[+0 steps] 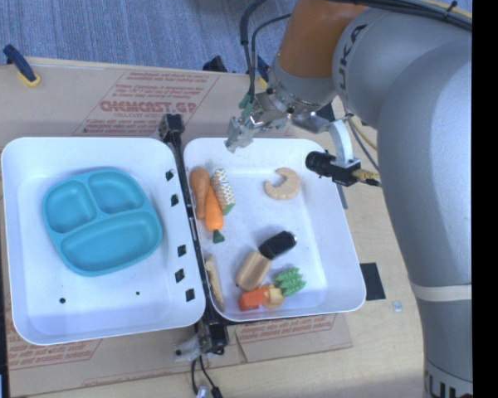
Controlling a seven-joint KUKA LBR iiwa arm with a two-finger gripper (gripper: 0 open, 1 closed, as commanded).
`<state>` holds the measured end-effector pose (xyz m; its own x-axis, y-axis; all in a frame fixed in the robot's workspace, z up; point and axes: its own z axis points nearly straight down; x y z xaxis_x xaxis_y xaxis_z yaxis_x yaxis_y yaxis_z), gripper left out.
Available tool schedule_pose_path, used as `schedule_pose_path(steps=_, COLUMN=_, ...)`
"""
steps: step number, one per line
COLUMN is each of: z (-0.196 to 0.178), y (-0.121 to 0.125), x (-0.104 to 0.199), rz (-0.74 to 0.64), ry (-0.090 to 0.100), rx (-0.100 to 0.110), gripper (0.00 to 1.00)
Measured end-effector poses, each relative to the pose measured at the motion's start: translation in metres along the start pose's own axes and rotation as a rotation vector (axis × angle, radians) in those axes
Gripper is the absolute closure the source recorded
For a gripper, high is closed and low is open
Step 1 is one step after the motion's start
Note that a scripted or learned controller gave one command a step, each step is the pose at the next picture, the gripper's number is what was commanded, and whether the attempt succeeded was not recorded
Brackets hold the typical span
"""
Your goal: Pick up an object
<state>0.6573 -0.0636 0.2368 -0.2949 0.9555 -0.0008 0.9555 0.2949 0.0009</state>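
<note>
My gripper (239, 134) hangs over the far left rim of the right bin (336, 247), with nothing visibly in it. Below it in that bin lie an orange carrot (208, 196) and a striped corn piece (225, 191) side by side, near the left wall. A tan croissant (282, 184) sits to the right of them. Toward the front lie a black block (276, 244), a tan cylinder (253, 269) and a red, orange and green toy vegetable (272, 293). A thin tan piece (213, 282) rests along the left wall.
The left bin (21, 288) holds a blue divided plate (102, 220). A black fitting (330, 167) sticks out over the right bin's far right rim. The grey arm (415, 139) covers the right side of the bench. Cardboard lies under both bins.
</note>
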Motion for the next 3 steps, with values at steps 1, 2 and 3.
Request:
schedule_pose_path(steps=1, z=0.001, y=-0.001, x=0.0, rz=0.0, ry=0.001, rx=0.003, gripper=0.0)
schedule_pose_path(steps=2, z=0.097, y=-0.036, x=-0.028, rz=0.112, ry=0.002, rx=0.006, gripper=0.0)
schedule_pose_path(steps=3, z=0.141, y=-0.035, x=-0.028, rz=-0.092, ry=-0.003, rx=0.0, gripper=0.0)
